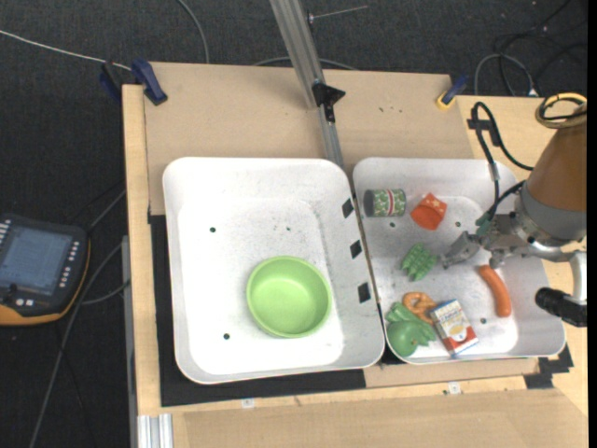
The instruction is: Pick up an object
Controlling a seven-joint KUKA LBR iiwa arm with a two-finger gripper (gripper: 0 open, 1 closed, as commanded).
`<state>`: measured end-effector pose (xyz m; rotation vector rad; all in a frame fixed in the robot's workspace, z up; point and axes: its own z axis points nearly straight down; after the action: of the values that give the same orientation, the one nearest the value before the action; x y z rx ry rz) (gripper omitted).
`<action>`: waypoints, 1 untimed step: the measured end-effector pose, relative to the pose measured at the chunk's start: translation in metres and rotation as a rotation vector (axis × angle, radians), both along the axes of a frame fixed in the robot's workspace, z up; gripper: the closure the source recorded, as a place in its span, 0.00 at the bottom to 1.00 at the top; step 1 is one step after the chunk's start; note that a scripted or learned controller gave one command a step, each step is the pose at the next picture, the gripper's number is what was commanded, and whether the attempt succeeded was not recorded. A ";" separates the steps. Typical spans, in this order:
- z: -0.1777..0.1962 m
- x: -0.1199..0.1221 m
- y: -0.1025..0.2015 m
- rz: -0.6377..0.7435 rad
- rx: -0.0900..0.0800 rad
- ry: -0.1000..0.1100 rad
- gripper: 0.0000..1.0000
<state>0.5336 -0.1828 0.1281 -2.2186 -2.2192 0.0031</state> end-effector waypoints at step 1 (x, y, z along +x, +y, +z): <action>0.013 0.001 0.000 0.000 -0.001 -0.006 1.00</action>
<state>0.5351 -0.1830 0.1409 -2.2219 -2.2228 -0.0017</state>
